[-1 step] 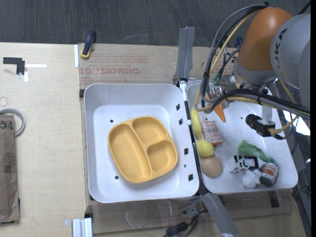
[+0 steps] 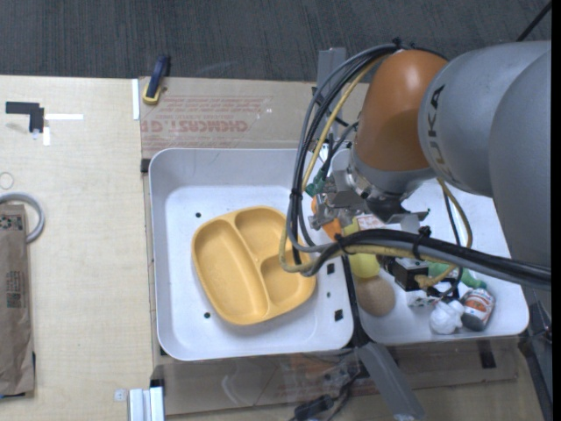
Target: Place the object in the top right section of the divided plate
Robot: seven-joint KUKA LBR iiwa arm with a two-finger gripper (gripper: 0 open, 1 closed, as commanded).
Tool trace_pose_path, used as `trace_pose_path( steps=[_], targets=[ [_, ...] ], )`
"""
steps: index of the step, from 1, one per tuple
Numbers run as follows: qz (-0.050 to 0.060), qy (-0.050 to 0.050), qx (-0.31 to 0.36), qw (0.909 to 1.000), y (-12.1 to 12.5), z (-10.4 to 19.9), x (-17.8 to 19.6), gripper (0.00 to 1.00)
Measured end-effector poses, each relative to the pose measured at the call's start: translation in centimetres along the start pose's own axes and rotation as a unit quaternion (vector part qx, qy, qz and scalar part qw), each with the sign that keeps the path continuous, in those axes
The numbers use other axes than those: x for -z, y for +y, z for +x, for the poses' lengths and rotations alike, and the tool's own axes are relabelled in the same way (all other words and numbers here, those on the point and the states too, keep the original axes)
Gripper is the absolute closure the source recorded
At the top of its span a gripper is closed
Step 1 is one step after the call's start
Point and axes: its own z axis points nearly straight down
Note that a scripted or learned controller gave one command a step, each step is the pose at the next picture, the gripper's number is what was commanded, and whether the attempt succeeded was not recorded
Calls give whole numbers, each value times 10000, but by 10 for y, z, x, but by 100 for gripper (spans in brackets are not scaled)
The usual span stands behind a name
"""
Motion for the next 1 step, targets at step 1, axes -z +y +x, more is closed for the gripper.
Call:
trace_pose_path(
  steps=[1],
  targets=[
    [16, -6, -1037, 9946, -72, 64, -65, 100]
  ],
)
